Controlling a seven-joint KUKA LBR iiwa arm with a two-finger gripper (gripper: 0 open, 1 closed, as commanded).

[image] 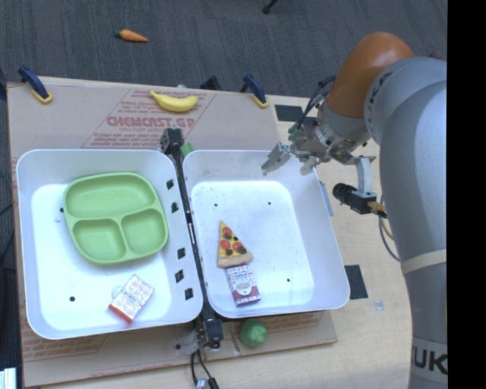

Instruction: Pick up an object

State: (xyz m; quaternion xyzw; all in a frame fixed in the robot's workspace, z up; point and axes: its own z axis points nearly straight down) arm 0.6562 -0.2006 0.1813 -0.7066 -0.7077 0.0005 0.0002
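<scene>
Surface (68, 106): cardboard-covered, on dark carpet. Pizza slice (231, 245) at frame centre, well below-left of tool (291, 160), apparently spread, empty.

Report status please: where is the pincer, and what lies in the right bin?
Pincer above right bin's far rim, holding nothing. Pizza slice and small red carton lie mid-bin, untouched. Path clear.

The arm (410, 152) runs out of view at the right and at the bottom, so its base is cut off and only part of the lettering on it shows. The print on the small carton (242, 286) and on the packet (130, 297) is too small to read. A dark object (267, 6) at the top edge is cut off and I cannot tell what it is.
</scene>
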